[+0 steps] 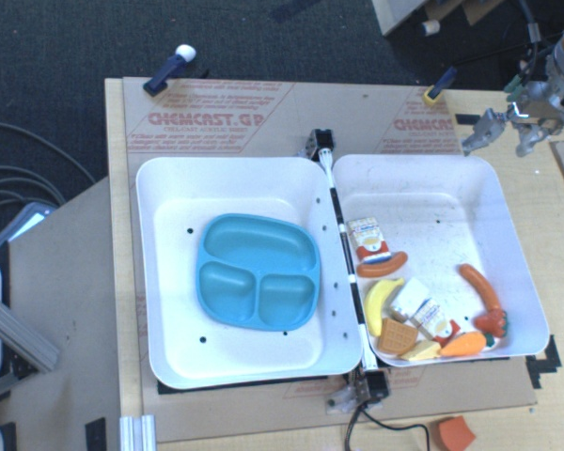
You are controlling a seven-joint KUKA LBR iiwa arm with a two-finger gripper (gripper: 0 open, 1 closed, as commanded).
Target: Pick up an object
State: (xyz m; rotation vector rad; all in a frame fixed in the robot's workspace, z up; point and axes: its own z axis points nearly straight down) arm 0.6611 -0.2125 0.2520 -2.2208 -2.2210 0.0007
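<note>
**Gripper at upper right, toy food in the right bin**

Gripper [508, 132]: upper right of the frame, above the far right corner of the right bin [508, 191], over the surface [263, 111] rather than over the bin's floor. Two fingers splayed apart, nothing between them; released.

Task items: toy food, clustered in the lower half of the right bin, well apart from the gripper and below it in the frame.

- Hot dog [383, 267]: long axis roughly left to right, slightly raised at its right end; near the bin's left wall.
- Small carton [368, 235]: just above the hot dog, touching or nearly touching it; long axis up and down the frame.
- Banana [378, 303]: curved, long axis roughly vertical in the frame, below the hot dog.
- Sausage [480, 289]: long axis diagonal, upper left to lower right, toward the bin's right wall.
- Carrot [462, 345]: long axis near horizontal, at the bin's lower edge, thick end to the right.
- Cracker [396, 336]: below the banana, among small items too crowded to tell apart.

Left bin [164, 252]: holds a blue divided plate [258, 271], centred, with three compartments.
</note>
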